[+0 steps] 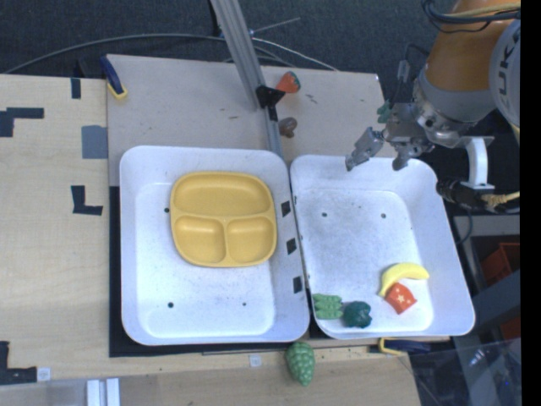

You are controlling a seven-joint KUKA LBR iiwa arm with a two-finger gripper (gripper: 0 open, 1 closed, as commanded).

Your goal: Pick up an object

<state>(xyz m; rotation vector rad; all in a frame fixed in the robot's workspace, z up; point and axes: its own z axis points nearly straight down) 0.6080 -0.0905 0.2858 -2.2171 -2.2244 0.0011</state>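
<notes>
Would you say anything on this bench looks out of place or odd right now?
Yes: a green bunch of grapes lies outside the bins on the bench's front edge, below the right bin. An orange-and-green piece and a small brown piece also sit behind the bins.

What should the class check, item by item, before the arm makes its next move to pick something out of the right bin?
1. Gripper open, nothing between its fingers: ok.
2. Gripper over the right bin: ok, at its far rim.
3. Targets in the bin: ok; banana, red block and two green pieces lie near the front edge.
4. Gripper above a target: not ok; all lie at the opposite end.
5. Targets well separated: not ok; banana and red block touch or overlap.
6. Yellow tray out of the way: ok, in the left bin.
</notes>
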